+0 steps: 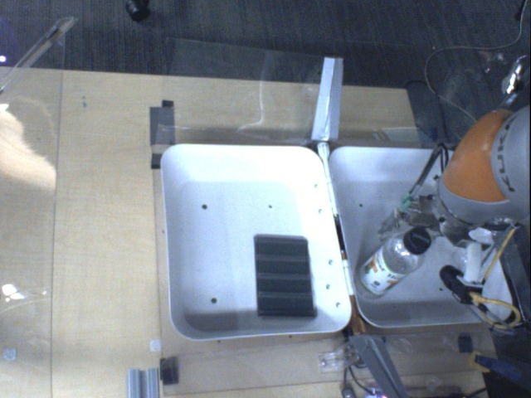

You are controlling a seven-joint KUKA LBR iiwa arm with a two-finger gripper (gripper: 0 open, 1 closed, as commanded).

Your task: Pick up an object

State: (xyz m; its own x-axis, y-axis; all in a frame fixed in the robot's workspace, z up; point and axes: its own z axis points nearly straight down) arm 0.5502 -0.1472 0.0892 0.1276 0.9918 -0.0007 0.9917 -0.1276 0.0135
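Clear bottle (387,265) — right bin's (373,177) left wall, gripper (417,222) above

Count check — bins: two, left bin (178,247) and right bin (365,181) | black ribbed block (284,275): one, in the left bin | clear bottle (388,265): one, in the right bin | arm (481,172): one | bench (91,222): one — that's the tally.

the arm (489,172) runs off the right edge, its wrist covering the pincer (415,222)
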